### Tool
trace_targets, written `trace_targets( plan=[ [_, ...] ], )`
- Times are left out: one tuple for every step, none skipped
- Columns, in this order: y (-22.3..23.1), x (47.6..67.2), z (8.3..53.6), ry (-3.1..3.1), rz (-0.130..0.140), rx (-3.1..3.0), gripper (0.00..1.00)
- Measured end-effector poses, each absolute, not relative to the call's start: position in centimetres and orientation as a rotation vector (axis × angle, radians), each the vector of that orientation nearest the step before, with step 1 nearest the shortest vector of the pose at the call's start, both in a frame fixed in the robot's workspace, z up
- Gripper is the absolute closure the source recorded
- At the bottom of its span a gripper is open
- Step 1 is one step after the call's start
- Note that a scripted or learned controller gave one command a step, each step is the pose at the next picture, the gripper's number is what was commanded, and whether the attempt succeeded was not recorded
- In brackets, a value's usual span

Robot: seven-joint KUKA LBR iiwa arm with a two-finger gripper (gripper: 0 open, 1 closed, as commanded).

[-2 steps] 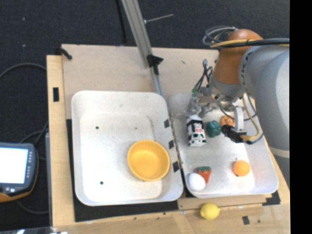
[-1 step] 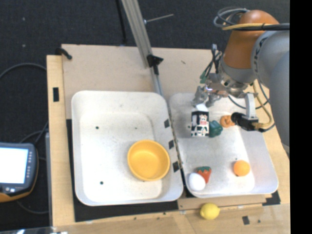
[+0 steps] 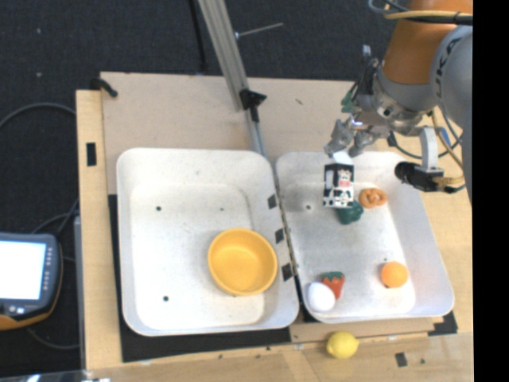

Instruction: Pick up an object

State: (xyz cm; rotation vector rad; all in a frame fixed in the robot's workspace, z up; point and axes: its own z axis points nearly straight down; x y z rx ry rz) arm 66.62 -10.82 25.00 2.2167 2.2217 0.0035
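Reaching in from 2 o'clock, arm bent down, claw over right bin far rim, state unclear, tan worktop.

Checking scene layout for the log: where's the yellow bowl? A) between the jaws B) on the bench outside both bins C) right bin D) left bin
D: the yellow bowl sits upright on the floor of the left bin, near its lower right corner, apart from the small items in the right bin.

Matt plastic bins, glossy yellow bowl
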Motion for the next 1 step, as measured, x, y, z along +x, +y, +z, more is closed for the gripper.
trace_targets(
  plan=[
    [-10.92,66.74,30.25,2.222,0.007,2.213,1.00]
  ],
)
